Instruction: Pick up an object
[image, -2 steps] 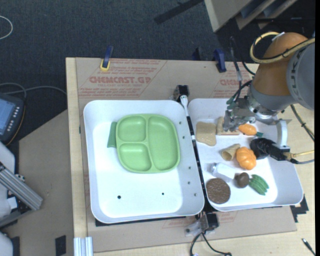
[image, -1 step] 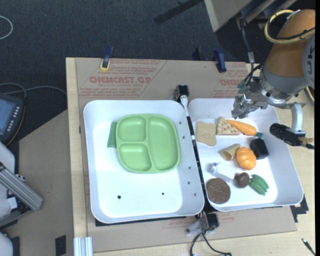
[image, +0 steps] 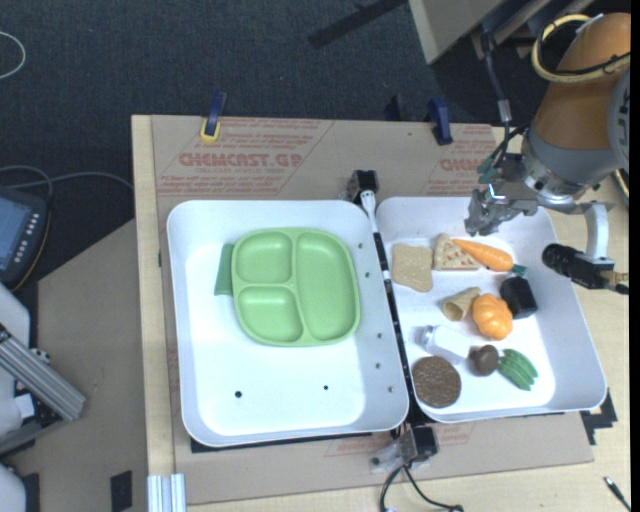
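Note:
The right bin (image: 570, 375) holds several toy foods: a carrot (image: 486, 255) lying on a waffle-like cracker (image: 452, 254), a tan bread slice (image: 411, 267), an orange fruit (image: 493, 316), a black block (image: 518, 297), a tan cone (image: 460, 303), a brown round patty (image: 437, 380), a dark brown lump (image: 484, 358), a green leafy piece (image: 519, 368) and a small white piece (image: 440, 343). My gripper (image: 486, 216) hangs over the bin's back part, just above the carrot and cracker. Nothing is seen between its fingers.
The left bin (image: 200, 380) holds a green divided plate (image: 296, 285). Clamps sit at the bench's back edge, one yellow (image: 211, 127) and one blue (image: 439, 122). A black fitting (image: 575, 263) sticks out by the right bin's right rim.

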